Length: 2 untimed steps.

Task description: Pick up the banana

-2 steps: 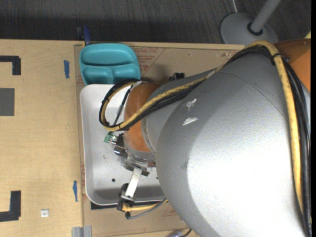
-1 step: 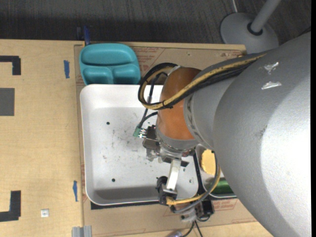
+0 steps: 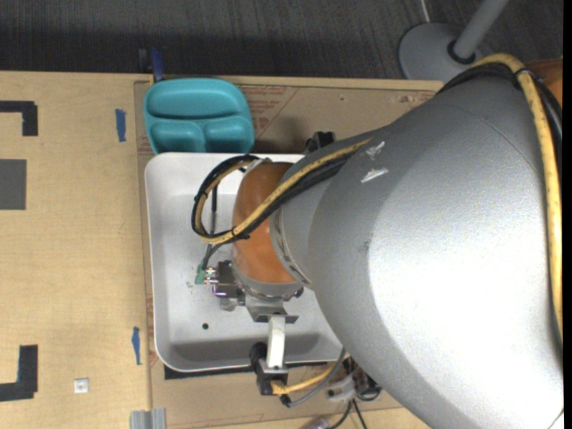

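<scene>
Bulk of the grey arm [image 3: 429, 239] covers the whole right side and reaches across the white bin [image 3: 170, 239], hiding the bin's right part and everything to the right of it. Below the orange band [image 3: 255, 239] the tool [image 3: 253, 298] points down into the bin. It is seen from behind, so I cannot tell whether it is released or clenched, nor where the banana lies. A small dark speck [image 3: 205, 326] lies in the bin's visible left strip, towards the near edge. A teal tray [image 3: 198, 114], divided into hollows, sits on the bench [image 3: 71, 239] just beyond the bin's far edge.
</scene>
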Each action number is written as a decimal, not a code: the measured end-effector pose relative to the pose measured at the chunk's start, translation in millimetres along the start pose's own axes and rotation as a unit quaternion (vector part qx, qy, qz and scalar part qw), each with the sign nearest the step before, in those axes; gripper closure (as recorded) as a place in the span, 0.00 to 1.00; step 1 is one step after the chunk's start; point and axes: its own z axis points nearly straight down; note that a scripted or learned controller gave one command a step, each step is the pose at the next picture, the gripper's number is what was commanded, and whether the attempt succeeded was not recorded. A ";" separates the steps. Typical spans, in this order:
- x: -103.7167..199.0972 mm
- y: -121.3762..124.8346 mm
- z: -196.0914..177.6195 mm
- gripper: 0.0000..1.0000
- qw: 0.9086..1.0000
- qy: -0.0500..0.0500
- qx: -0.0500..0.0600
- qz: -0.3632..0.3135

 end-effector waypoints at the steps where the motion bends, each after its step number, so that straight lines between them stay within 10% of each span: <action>1: 12.9 0.8 -0.3 1.00 0.988 0.000 -0.005 0.157; 2: 13.2 0.7 -9.9 1.00 0.988 0.000 -0.005 0.157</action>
